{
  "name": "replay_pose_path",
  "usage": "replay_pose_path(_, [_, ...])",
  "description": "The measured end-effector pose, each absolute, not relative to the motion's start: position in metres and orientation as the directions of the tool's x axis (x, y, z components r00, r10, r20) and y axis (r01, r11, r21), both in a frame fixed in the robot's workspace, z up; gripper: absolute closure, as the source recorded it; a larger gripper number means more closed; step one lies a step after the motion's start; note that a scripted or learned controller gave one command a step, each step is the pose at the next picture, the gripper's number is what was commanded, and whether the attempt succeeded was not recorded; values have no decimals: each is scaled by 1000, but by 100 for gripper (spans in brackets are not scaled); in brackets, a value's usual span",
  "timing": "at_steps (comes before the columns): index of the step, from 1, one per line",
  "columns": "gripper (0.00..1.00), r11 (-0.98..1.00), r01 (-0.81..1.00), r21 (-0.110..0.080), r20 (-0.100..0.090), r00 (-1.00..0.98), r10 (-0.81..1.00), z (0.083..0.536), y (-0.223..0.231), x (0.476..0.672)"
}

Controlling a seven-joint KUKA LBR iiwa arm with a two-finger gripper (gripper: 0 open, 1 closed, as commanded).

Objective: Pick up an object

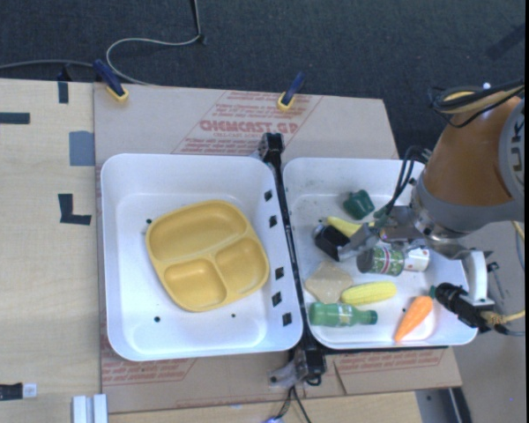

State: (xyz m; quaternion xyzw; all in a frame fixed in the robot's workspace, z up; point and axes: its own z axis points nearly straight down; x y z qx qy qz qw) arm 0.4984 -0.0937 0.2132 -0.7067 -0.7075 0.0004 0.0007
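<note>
1. A yellow three-compartment plastic tray (208, 254) lay in the left white bin (123, 236).
2. The right white bin (317, 179) held toy food: a corn cob (368, 293), a carrot (413, 317), a green bottle (342, 315).
3. The gripper (379, 241) (whether open or closed, I could not tell) hung low over a small labelled can (386, 260).

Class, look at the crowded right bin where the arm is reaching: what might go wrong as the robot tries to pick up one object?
1. The gripper sits among close-packed items: the can, the banana and a black piece. It may well knock or catch a neighbour.
2. The can lies on its side, so it may roll away when touched.
3. The corn, bottle and carrot lie close by; a shoved can could scatter them.
</note>
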Motion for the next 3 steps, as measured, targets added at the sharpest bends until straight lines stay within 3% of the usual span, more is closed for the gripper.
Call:
replay_pose_path(1, [0,1,1000,-3,0,-1,1000,142,-106,561])
replay_pose_path(2, [0,1,1000,4,-1,-1,1000,86,-105,600])
replay_pose_path(3, [0,1,1000,2,-1,-1,1000,86,-101,632])
